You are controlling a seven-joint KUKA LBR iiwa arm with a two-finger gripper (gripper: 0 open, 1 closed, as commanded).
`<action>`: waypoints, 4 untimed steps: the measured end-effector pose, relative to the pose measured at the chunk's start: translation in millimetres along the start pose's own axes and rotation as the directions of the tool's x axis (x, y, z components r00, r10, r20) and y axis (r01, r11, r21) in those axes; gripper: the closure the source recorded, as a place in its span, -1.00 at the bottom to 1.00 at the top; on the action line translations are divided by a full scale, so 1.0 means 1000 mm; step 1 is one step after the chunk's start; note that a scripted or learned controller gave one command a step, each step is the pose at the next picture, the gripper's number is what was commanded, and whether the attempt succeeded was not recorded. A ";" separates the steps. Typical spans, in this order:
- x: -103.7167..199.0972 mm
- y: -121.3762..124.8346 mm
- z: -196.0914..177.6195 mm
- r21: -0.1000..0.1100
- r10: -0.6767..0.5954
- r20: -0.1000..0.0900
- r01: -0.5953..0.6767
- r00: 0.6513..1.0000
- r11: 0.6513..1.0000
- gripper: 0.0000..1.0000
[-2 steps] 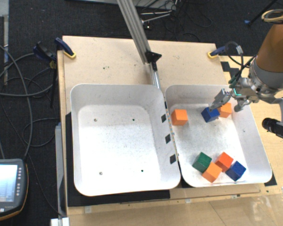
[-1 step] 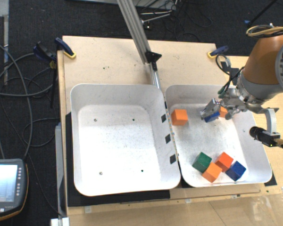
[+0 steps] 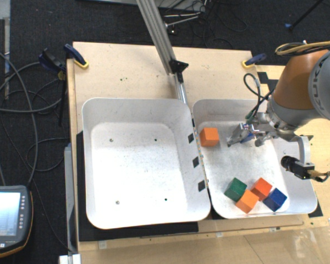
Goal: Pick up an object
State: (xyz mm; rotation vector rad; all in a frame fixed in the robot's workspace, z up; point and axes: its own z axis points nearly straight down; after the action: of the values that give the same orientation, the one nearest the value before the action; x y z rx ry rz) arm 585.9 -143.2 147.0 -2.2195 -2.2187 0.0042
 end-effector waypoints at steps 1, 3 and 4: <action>0.001 -0.001 0.053 0.000 0.000 0.000 0.000 1.000 1.000 -1.00; -0.002 -0.006 -0.007 -0.009 0.001 0.002 -0.001 1.000 1.000 1.00; -0.002 -0.012 -0.067 -0.012 -0.002 0.003 0.002 1.000 1.000 1.00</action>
State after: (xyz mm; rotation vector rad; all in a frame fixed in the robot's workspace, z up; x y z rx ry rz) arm 574.2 -144.8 214.1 -2.2244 -2.2289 -0.0062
